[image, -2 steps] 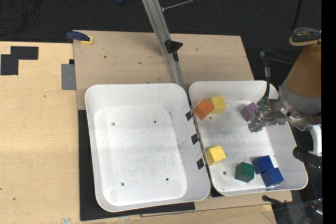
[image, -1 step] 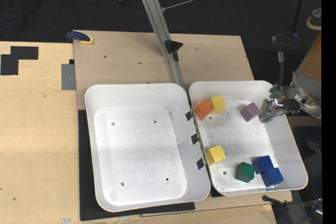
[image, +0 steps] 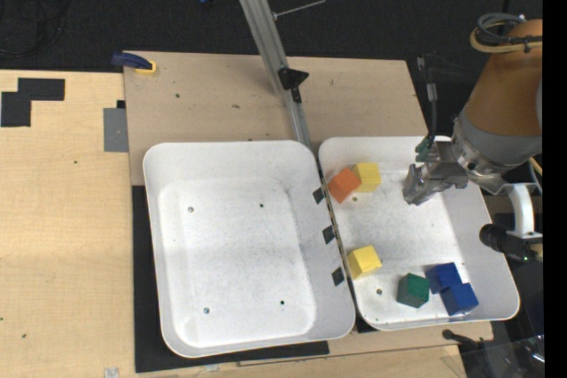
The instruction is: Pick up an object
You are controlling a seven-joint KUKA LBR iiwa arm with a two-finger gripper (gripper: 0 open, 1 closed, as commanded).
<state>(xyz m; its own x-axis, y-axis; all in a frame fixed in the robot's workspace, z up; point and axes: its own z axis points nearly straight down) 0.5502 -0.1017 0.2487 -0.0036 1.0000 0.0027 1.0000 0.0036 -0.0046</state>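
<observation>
The right bin (image: 469, 230) holds several blocks. An orange block (image: 345, 184) and a yellow block (image: 368, 176) sit side by side near its far left. A second yellow block (image: 364, 261) lies by the left wall nearer the front. A green block (image: 412, 289) and a blue block (image: 451, 286) rest at the front. My gripper (image: 419, 189) hangs over the right bin's upper middle, to the right of the orange and yellow pair, with no block seen in it.
The left bin (image: 177, 190) stands beside the right one, with black clips (image: 330, 235) along the shared wall. A slanted aluminium rail (image: 263, 22) rises behind the bins. The arm's orange band (image: 507, 88) fills the right side.
</observation>
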